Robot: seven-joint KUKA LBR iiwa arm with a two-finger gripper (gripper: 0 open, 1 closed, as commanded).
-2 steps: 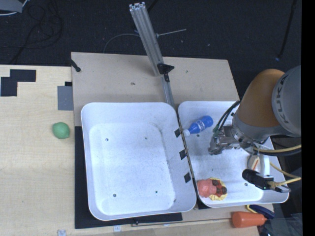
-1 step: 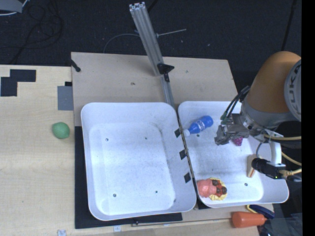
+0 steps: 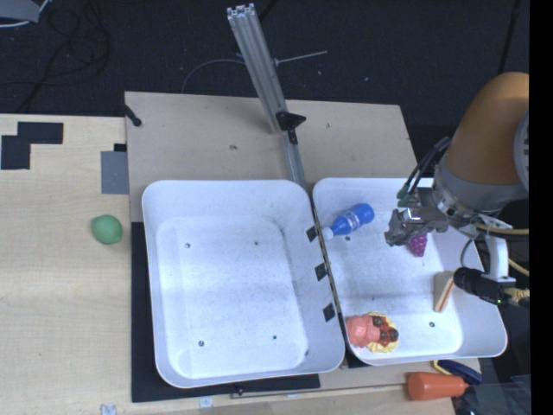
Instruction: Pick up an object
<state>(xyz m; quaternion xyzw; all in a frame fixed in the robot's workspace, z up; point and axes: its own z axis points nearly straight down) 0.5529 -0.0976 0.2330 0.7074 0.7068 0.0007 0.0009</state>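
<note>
My gripper (image 3: 404,230) hangs over the right bin (image 3: 484,340), near its upper right part. A small purple object (image 3: 418,245) lies right beside and just below the gripper; I cannot tell whether they touch. A blue bottle with a white cap (image 3: 352,219) lies on its side to the left of the gripper. A tan stick-like block (image 3: 443,290) rests lower right of it. A pink, red and yellow toy (image 3: 371,331) sits at the bin's front left corner.
The left bin (image 3: 173,199) stands beside the right one, with black clips (image 3: 320,271) along the shared rim. A green ball (image 3: 107,229) lies on the bench at far left. An orange object (image 3: 436,386) lies outside the right bin's front edge. A metal rail (image 3: 263,67) slants at the back.
</note>
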